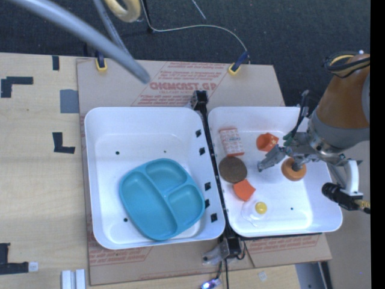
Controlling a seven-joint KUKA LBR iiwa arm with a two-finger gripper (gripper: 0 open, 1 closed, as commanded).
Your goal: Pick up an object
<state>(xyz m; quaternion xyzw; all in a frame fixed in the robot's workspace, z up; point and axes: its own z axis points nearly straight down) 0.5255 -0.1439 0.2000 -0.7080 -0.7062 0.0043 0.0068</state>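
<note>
The right bin (313,218) holds several small items: a red-and-white packet (230,141), an orange piece (266,141), a brown disc (232,169), an orange block (243,190), a small yellow ball (260,208) and a round orange-and-tan object (293,171). My gripper (274,157) hangs low over the right half of this bin, between the orange piece and the round orange-and-tan object. It sits just left of and above that round object. The wrist hides part of the bin's right side.
The left bin (99,137) holds a blue divided plate (161,197). A black divider (207,155) runs between the two bins. The grey arm with its orange band (343,110) comes in over the right bin's right rim. A grey pole (78,26) crosses the upper left.
</note>
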